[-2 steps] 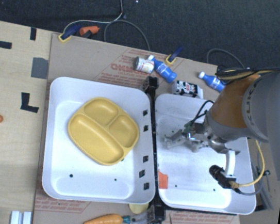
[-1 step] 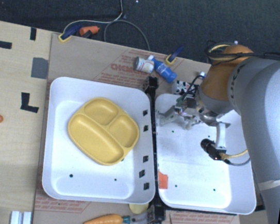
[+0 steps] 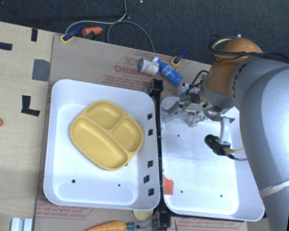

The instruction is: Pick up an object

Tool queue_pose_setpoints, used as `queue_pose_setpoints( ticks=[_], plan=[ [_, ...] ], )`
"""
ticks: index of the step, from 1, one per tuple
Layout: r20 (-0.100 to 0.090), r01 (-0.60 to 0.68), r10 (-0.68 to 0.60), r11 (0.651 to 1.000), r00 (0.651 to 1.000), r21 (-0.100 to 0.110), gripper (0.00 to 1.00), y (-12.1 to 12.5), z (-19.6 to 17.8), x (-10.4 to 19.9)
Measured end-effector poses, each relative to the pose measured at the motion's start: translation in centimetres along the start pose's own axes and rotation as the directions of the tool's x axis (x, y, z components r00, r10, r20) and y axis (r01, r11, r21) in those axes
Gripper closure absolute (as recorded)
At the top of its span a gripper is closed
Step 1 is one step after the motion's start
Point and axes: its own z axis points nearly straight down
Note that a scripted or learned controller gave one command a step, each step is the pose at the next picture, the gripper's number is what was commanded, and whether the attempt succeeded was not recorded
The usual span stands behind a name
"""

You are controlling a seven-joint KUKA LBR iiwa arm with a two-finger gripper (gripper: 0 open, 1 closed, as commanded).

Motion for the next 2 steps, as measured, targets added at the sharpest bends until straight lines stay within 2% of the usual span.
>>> queue_pose_setpoints(
  ticks=[1,2],
  plan=[
    [0.003,-0.001,0.001,1.000,1.000,-0.004,0.00,-3.2,0.1,-0.3],
    [0.001,0.001,-0.001,1.000,1.000,-0.001,0.00,0.1,0.2,-0.4]
  ],
)
